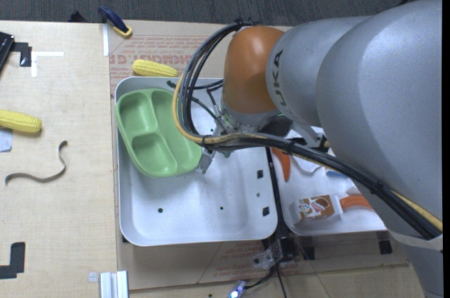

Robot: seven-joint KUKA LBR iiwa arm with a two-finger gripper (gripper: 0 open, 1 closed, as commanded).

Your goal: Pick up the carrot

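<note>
The carrot (283, 165) shows as a narrow orange piece in the right bin (330, 225), just right of the divider, partly hidden under the arm's black cables. The arm's orange band (249, 72) and grey body cover most of the right bin. The gripper (207, 160) hangs below the band over the left bin (190, 219), at the green tray's right corner. Only a small grey part of it is visible. It is to the left of the carrot, across the divider, and nothing visible is held.
A green two-compartment tray (153, 129) lies in the left bin's upper left. A small brown-and-white carton (318, 209) and another orange piece (356, 203) lie in the right bin. One corn cob (155, 68) rests above the left bin, another (20, 122) far left.
</note>
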